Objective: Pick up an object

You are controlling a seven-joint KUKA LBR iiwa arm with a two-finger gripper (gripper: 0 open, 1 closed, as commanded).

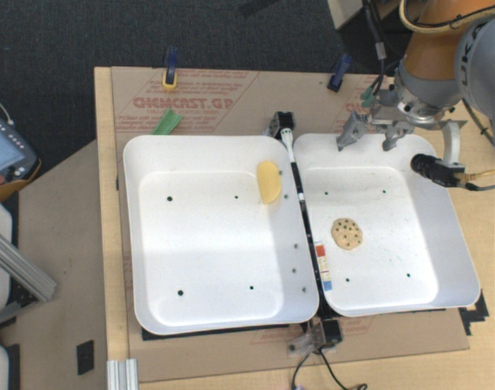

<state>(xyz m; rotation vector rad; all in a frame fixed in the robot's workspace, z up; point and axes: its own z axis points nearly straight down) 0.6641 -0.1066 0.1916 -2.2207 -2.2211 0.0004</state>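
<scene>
cookie [346,234] in right bin [442,242]

A yellow clamp [170,77] and a green scrap [167,122] lie at the cardboard sheet's [117,299] far left; a blue clamp [339,71] sits at its far right.

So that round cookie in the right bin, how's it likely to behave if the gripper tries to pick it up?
The cookie lies flat on the floor of the right bin, so the fingers would probably struggle to get under its thin edge. It looks stiff rather than floppy, and likely light. Lying flat, it should slide, not roll, if nudged. The gripper hangs open over the bin's far rim.
</scene>
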